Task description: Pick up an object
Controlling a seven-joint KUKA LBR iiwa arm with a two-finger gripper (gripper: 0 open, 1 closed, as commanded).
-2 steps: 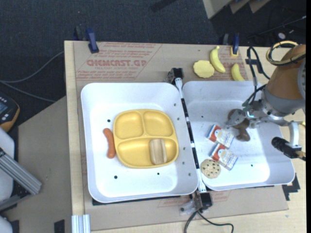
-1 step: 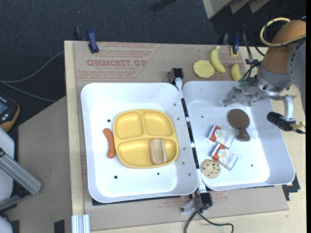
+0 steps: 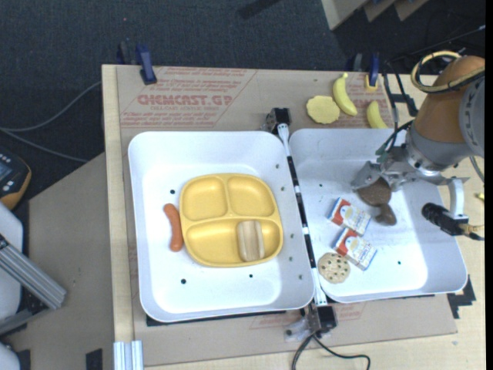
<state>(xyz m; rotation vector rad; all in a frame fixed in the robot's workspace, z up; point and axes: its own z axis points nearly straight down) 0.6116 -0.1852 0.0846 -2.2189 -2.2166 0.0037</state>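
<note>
Gripper (image 3: 375, 177) is seen over the right bin (image 3: 408, 276), just above a brown thing (image 3: 379, 200); its grasp cannot be told. Snack packets (image 3: 350, 230) are seen toward seven o'clock.

I see the claw (image 3: 377, 182) low in the right bin (image 3: 431, 276), over a brown object (image 3: 380, 200). Just left of that object lie two snack packets (image 3: 351, 230) and a cookie (image 3: 333, 267). Further left, a yellow divided plate (image 3: 229, 219) fills the left bin (image 3: 154, 206), a sausage (image 3: 174, 227) beside it.
</note>
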